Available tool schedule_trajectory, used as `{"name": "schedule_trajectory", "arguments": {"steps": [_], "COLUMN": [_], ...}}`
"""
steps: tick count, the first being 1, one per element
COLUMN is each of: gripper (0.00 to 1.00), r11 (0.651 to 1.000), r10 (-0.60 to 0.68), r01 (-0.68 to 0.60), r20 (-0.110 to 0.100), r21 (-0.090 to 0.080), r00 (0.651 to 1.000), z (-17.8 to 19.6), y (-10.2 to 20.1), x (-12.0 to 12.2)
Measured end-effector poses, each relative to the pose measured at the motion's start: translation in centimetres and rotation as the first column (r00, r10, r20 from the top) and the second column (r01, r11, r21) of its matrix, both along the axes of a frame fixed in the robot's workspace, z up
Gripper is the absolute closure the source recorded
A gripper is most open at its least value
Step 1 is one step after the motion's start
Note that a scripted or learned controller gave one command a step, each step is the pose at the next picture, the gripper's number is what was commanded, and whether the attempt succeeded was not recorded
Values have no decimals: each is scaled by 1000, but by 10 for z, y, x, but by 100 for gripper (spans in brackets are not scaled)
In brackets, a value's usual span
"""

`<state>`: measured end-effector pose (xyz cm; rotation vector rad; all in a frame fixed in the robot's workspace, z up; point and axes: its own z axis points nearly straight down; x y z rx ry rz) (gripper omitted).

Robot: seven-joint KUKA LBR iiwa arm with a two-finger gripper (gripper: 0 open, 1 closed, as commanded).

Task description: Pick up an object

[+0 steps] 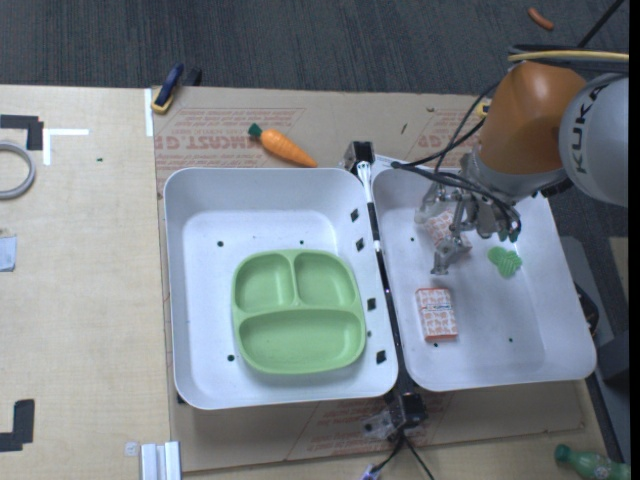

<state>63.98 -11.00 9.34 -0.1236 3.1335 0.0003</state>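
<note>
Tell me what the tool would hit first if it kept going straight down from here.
Probably the bare floor of the right bin. The tool points down above the small red-and-white packet, which seems just nearer the camera; depth is unclear.

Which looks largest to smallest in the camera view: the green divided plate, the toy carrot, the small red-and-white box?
1. green divided plate
2. toy carrot
3. red-and-white box

Carrot and box look nearly alike, so their order is unsure.

Green plate [298,314] in white bin [190,268]; orange carrot [283,145]; red-white packet [436,314].
</note>
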Motion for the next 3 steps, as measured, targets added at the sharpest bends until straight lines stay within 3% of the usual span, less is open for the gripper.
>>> {"name": "schedule_trajectory", "arguments": {"steps": [1, 2, 3], "gripper": [0, 0, 100], "r11": [800, 813, 812], "r10": [-600, -582, -584], "r01": [600, 582, 584], "r20": [-6, -4, -2], "r21": [-1, 0, 2], "r00": [800, 813, 812], "z": [-1, -1, 9], "y": [13, 14, 14], "x": [19, -28, -28]}}
